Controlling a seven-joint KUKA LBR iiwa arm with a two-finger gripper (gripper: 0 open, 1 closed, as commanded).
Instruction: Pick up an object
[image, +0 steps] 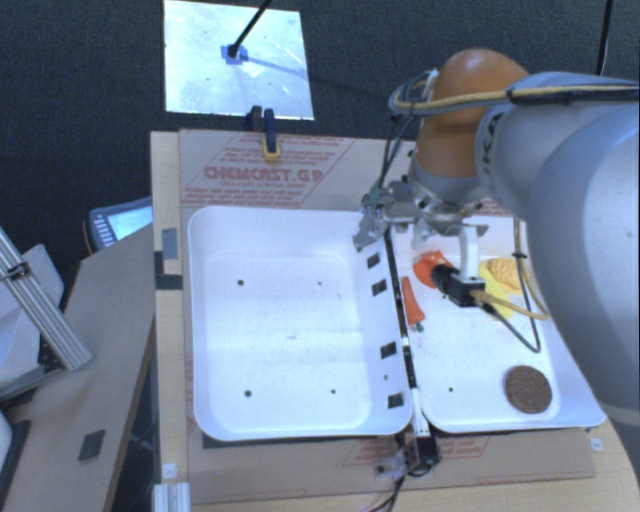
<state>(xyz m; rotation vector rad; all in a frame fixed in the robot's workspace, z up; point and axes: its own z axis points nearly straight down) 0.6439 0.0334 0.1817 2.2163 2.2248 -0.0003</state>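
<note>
The gripper hangs at the 11 o'clock corner of the right bin, open or closed I cannot tell, and a brown disc lies at 5 o'clock.

Bright, even light; slightly soft focus

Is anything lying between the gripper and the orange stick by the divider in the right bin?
Nothing visible does. The gripper sits just behind the orange stick, with only bare bin floor between; an orange lump lies off to the side.
</note>
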